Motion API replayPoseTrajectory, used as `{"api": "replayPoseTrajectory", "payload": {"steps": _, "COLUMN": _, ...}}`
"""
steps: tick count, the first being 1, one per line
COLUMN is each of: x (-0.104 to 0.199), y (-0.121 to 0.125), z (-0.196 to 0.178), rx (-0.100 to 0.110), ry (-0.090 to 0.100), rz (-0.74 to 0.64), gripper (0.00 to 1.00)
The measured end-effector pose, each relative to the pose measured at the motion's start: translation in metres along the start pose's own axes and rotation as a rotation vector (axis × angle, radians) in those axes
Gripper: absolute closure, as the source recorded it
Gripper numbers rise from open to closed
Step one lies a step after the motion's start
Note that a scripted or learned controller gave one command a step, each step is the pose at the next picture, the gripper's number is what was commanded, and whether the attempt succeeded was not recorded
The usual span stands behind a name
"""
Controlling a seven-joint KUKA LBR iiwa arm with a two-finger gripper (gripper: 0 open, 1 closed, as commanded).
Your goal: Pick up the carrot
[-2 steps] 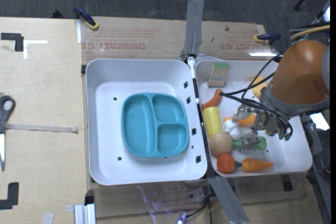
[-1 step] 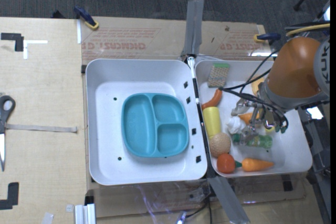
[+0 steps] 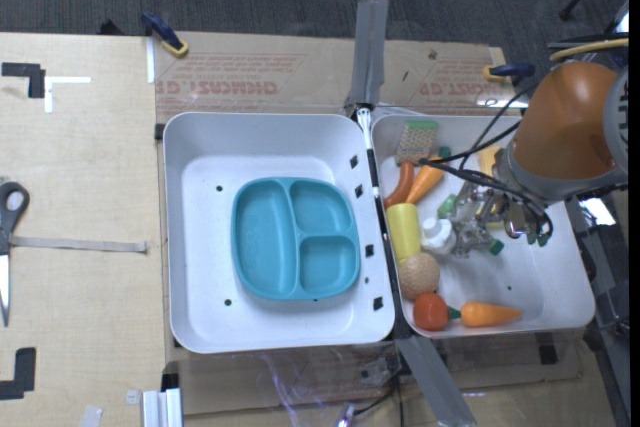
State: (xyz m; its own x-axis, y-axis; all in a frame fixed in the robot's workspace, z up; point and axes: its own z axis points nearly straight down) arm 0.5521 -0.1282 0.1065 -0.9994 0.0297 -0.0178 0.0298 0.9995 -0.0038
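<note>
Two carrot-like toys lie in the right bin [image 3: 560,310]. One orange carrot [image 3: 490,314] rests along the front wall, its green stub pointing left toward a red tomato [image 3: 430,312]. Another orange carrot [image 3: 426,181] with green leaves lies tilted near the bin's back left, beside a red-orange pepper [image 3: 402,183]. My gripper [image 3: 472,227] hangs low over the middle of the right bin, between the two carrots and right of a small white piece [image 3: 437,234]. Cables and metal parts hide its tips. Neither carrot touches it.
A yellow cylinder [image 3: 404,230] and a beige ball [image 3: 419,273] line the right bin's left wall. A sponge [image 3: 411,141] sits at the back. The left bin [image 3: 190,295] holds a blue divided plate [image 3: 297,238]. Scissors [image 3: 8,215] lie at the far left.
</note>
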Motion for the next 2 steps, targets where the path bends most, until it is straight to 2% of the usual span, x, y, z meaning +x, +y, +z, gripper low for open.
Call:
{"api": "replayPoseTrajectory", "payload": {"steps": 1, "x": 0.001, "y": 0.000, "z": 0.001, "rx": -0.001, "ry": 0.003, "rz": 0.000, "gripper": 0.00}}
{"api": "replayPoseTrajectory", "payload": {"steps": 2, "x": -0.091, "y": 0.016, "z": 0.008, "rx": 0.003, "ry": 0.054, "rz": 0.133, "gripper": 0.00}}
